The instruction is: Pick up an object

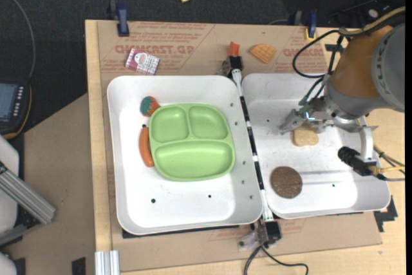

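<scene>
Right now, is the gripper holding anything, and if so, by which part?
It cannot be told. The gripper sits low in the right bin, right over a tan food piece, but no clear grasp shows.

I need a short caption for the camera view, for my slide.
Gripper poised over a tan food piece in the right bin, beside a brown patty.

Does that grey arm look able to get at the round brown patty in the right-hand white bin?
Probably yes. The round brown patty lies flat in the open on the right-hand white bin floor, nothing on or against it. The gripper hovers by a tan piece in the same bin.
</scene>
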`<state>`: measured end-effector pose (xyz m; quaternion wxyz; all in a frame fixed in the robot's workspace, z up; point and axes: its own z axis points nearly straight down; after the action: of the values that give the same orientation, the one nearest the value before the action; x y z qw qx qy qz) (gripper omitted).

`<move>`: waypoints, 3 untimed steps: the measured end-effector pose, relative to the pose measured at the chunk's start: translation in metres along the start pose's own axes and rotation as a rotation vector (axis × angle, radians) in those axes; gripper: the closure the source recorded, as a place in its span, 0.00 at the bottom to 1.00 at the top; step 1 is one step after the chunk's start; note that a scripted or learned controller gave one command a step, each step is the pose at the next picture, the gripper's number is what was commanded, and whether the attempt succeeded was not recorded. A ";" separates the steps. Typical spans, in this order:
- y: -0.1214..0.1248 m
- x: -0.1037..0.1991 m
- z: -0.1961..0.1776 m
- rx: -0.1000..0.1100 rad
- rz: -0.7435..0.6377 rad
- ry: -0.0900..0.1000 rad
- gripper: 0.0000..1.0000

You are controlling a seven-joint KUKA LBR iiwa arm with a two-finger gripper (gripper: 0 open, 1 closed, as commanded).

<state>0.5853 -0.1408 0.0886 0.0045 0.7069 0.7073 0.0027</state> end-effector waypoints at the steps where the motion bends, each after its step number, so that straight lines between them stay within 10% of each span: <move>1: 0.067 -0.039 -0.040 0.001 -0.001 -0.002 0.00; 3: 0.001 -0.004 0.004 0.012 0.002 0.003 0.00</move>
<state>0.5862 -0.1450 0.0848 -0.0009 0.7076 0.7066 -0.0005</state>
